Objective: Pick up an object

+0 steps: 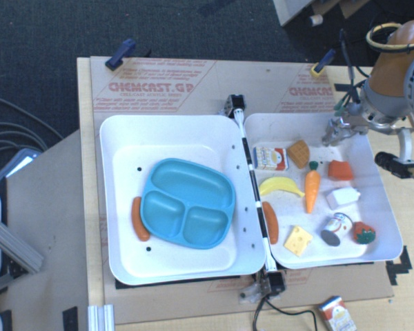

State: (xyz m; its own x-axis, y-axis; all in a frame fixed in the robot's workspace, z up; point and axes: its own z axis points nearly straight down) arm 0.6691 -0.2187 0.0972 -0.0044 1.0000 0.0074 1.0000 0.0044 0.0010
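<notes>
A desk (193,81) is being viewed from above, two white bins side by side. Nearest, cheese (297,241) and a carrot (311,187) are lying in the right bin (386,212). Farther back, the gripper (331,131) is being held over its rear edge, nothing grasped; the approach is judged under way, and a descent onto one item is being called for.

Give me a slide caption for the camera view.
Gripper above the right bin of toy food; blue tray in left bin.

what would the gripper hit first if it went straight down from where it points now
Probably bare floor of the right bin, near its far edge. The gripper hangs beyond the cracker and red block, though depth is unclear.
</notes>
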